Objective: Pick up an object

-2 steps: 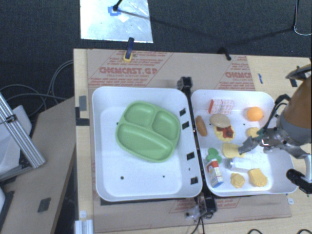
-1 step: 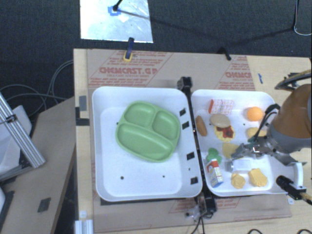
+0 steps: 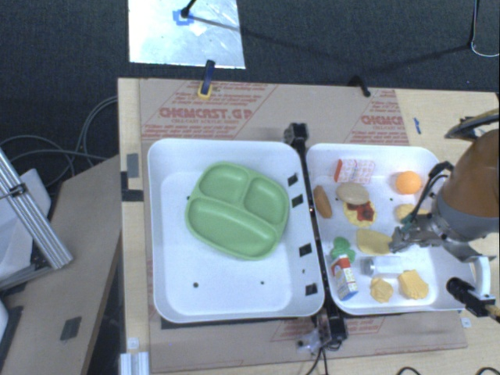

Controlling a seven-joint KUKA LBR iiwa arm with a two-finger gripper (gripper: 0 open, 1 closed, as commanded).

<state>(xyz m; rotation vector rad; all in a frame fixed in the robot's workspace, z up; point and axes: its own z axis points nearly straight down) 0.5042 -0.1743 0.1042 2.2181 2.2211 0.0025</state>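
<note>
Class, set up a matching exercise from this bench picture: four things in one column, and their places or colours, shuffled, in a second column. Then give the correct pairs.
1. plate
2. orange ball
3. gripper
4. hot dog

A. right bin, far right corner
B. green, in the left bin
C. right bin, by the divider
D. low over the right bin's middle

Pairs: 1-B, 2-A, 3-D, 4-C

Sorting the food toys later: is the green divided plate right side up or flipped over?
Right side up: the green divided plate in the left bin shows its three hollow compartments facing the camera.
</note>
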